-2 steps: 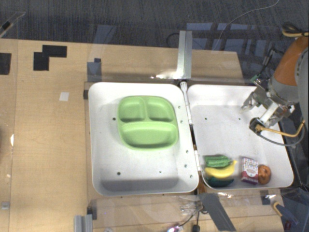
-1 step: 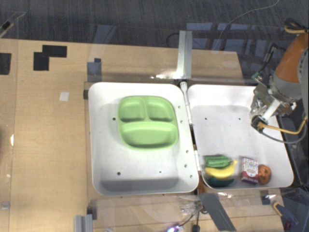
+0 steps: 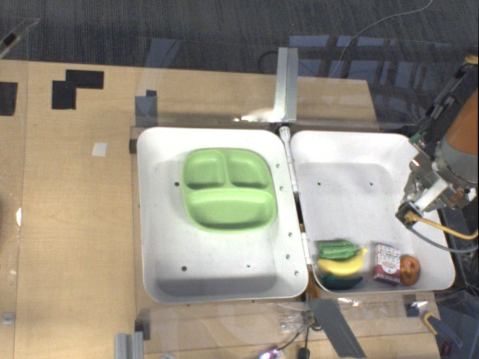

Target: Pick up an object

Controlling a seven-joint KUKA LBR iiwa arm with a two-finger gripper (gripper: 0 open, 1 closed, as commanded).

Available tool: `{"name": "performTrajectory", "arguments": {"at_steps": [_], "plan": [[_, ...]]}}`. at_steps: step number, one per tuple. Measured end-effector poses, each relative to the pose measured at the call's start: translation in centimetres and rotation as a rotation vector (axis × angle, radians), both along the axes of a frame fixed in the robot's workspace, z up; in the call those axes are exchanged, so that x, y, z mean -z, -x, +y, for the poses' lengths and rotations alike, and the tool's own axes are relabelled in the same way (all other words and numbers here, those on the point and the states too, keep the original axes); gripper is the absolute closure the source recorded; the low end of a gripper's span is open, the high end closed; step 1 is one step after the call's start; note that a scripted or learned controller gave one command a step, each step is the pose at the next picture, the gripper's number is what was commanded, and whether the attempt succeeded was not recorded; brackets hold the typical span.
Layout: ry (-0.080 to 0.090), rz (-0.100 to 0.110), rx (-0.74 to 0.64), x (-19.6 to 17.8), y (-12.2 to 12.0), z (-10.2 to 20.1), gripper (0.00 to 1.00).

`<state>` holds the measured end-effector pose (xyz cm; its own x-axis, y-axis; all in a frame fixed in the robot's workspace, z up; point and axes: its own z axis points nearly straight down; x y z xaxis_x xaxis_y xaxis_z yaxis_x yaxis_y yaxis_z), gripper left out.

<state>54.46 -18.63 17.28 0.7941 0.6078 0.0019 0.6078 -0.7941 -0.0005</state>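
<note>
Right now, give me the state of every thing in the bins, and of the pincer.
green plate: flat, right side up, in left bin.
banana: on its side, at right bin near edge.
green vegetable: lying against the banana.
red fruit: near right corner.
small carton: beside the red fruit.
pincer: over right bin's right side, apart from all items.

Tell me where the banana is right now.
In the camera view, the banana lies in the lower left corner of the right bin, just below a green vegetable, with a small carton to its right.
</note>
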Motion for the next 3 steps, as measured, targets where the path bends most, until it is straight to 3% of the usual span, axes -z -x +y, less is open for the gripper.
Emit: {"name": "performTrajectory", "arguments": {"at_steps": [1, 3], "plan": [[0.000, 0.000, 0.104, -4.7, 5.7, 3.9, 1.00], [-0.001, 0.000, 0.423, -5.9, 5.7, 6.5, 1.00]]}}
